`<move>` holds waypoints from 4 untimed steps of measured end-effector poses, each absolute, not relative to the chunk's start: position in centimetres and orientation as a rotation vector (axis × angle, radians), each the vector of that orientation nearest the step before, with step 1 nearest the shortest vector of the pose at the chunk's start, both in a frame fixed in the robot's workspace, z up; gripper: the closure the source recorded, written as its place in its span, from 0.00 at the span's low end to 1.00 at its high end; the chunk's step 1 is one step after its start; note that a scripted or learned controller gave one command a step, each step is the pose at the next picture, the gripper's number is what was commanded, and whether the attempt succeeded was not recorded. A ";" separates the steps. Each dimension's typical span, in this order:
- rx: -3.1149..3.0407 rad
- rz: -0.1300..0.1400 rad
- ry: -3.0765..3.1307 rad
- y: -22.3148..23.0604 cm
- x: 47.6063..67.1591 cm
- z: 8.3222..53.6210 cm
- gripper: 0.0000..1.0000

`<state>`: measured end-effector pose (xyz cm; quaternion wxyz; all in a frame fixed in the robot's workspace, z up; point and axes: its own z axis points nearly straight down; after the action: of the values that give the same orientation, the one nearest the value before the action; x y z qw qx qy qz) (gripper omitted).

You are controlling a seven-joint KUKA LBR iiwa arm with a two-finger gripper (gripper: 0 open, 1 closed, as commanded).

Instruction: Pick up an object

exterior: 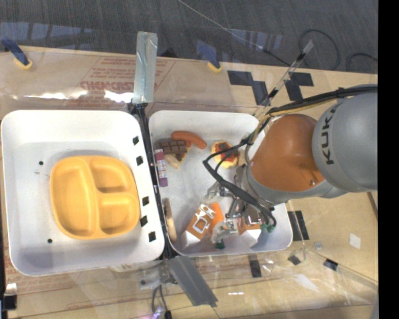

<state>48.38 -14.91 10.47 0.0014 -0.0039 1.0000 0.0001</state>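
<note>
The arm comes in from 3 o'clock and bends down over the right bin point(186, 121), its orange band and grey wrist covering that bin's 3 o'clock side. That posture fits a descent on the clutter at the bin's 6 o'clock end, where the gripper point(243, 219) sits low among cables, just beside an orange carton point(203, 221). Whether it is open or closed I cannot tell; wires and metal parts hide it, and nothing can be seen held.

The carton looks the likeliest target — a small orange box with a white printed panel, lying tilted on the bin floor, touching or nearly touching the gripper's 9 o'clock side.

The other pieces lie toward 12 o'clock, well apart from the gripper: a sausage point(188, 139), a dark brown bar point(171, 149) just below it, and a yellow-and-red toy point(223, 153) partly under the cables. A slim purple-labelled item point(161, 166) lies along the bin's 9 o'clock wall.

The left bin point(20, 138) holds a yellow divided tray point(93, 197) — seemingly a place for setting things down.
</note>
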 end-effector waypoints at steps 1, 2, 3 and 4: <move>-0.128 -0.006 3.135 -11.3 49.9 9.5 0.00; -0.141 -0.012 3.131 -11.3 50.1 10.6 1.00; -0.541 -0.003 3.091 -18.3 54.2 12.7 1.00; -0.542 -0.001 3.091 -18.3 54.2 12.6 0.00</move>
<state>54.23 -18.26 12.61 0.0016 -0.1728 0.9850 -0.0004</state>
